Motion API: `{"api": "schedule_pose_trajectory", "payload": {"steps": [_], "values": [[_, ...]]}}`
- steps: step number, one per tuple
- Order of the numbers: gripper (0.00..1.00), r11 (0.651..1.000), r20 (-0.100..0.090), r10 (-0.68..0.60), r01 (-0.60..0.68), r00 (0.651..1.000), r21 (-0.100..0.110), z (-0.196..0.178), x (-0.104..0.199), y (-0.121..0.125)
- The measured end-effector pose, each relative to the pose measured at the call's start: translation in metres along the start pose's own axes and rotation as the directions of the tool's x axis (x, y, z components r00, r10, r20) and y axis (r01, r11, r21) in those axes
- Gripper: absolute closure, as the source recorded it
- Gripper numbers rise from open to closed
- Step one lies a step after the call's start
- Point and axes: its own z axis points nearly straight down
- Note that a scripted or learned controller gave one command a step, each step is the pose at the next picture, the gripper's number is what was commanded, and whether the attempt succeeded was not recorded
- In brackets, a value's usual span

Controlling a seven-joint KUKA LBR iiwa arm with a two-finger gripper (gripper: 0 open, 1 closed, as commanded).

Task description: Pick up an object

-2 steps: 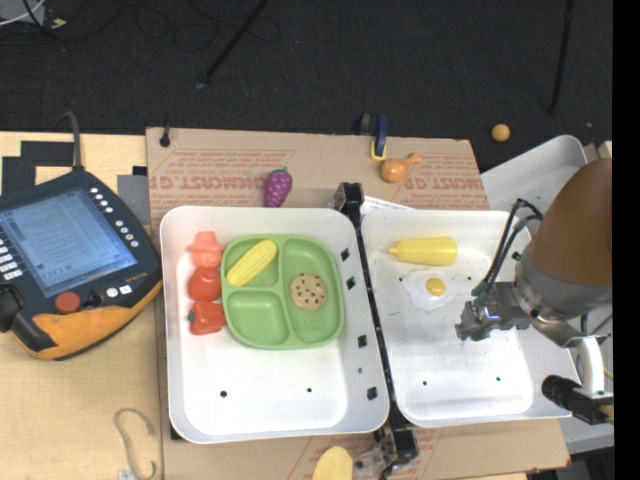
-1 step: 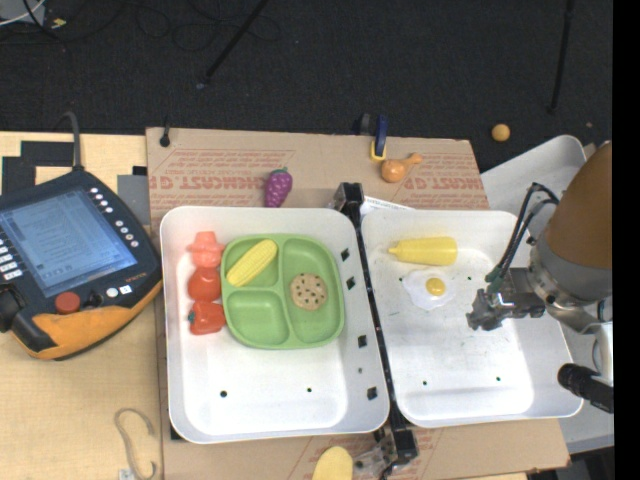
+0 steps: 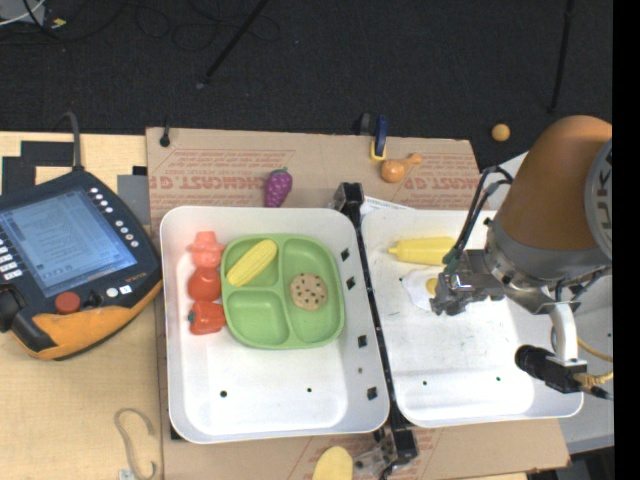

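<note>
Hovering near the right bin's (image 3: 470,408) back edge, the gripper (image 3: 447,298) — finger state indeterminate — sits beside the banana (image 3: 422,251); pickup remains undone.

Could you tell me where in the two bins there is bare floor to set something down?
Left bin: the front strip below the green tray; upper part crowded. Right bin: the front floor below the claw; its back holds the banana.
</note>
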Motion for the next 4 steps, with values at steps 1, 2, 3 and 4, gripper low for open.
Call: {"api": "schedule_pose_trajectory", "payload": {"steps": [1,2,3,4], "values": [[1.0,1.0,0.0,0.001,-0.001,1.0,0.001,0.006,0.041,0.021],[1.0,1.0,0.0,0.001,-0.001,1.0,-0.001,-0.003,0.083,0.05],[1.0,1.0,0.0,0.002,-0.002,1.0,0.0,0.011,0.124,0.086],[1.0,1.0,0.0,0.002,-0.002,1.0,-0.002,-0.003,0.16,0.122]]}}
